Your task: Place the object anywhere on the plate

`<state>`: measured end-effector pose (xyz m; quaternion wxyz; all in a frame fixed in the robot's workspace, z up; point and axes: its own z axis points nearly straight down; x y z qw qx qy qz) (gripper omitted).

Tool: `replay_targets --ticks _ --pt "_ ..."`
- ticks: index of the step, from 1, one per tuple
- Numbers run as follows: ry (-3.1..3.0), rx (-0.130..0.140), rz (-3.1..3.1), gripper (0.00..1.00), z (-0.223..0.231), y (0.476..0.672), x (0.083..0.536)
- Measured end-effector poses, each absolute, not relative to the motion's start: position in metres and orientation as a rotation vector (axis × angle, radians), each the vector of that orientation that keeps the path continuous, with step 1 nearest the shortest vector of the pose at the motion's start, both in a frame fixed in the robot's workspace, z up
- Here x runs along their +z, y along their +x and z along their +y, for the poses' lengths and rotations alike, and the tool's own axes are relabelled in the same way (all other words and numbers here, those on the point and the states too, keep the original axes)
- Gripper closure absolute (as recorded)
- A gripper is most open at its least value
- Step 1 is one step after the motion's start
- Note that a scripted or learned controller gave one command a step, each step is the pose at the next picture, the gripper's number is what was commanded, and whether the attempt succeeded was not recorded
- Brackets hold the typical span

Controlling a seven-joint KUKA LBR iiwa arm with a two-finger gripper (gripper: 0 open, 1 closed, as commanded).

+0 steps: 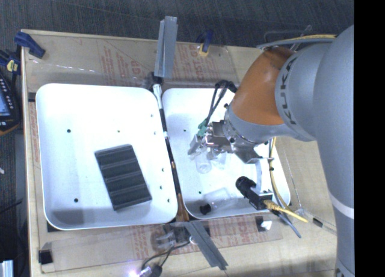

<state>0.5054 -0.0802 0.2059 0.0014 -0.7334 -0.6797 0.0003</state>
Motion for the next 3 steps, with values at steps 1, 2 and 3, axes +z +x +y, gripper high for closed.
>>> replay_targets --ticks 1,2,3 --pt "-2.29 0.006 -2.146 1.0 0.022 0.528 0.19" --pt "-2.421 0.009 -1.995 1.0 0.08 0.475 0.19" --pt "-2.35 0.003 -2.081 1.0 0.105 0.476 0.258"
